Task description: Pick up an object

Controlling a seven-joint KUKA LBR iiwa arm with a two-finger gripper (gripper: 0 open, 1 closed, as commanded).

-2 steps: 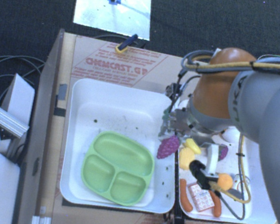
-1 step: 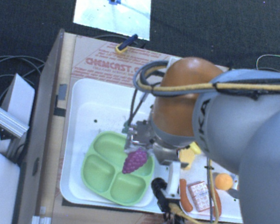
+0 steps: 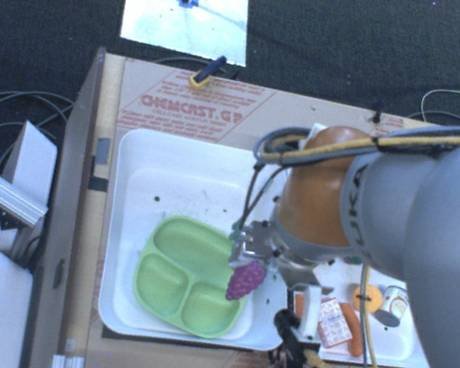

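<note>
You're looking at the tool [image 3: 243,252] hanging right over the purple grapes [image 3: 246,280], which are dangling just below it with their long axis pointing down over the green tray's [image 3: 173,257] right edge, though I can't tell its grip.

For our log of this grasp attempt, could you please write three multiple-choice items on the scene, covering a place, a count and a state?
1. Where does the green tray lie?
A. In the left bin
B. In the right bin
C. On the floor

2. How many compartments does the tray show?
A. One
B. Three
C. Six

3. How does the purple grape bunch sit relative to the tray?
A. Far outside the bin
B. Under the tray
C. At its right edge, just below the claw

Answers: 1 A, the tray rests in the left bin. 2 B, three hollows are visible. 3 C, the bunch overlaps the tray's right rim.
</note>
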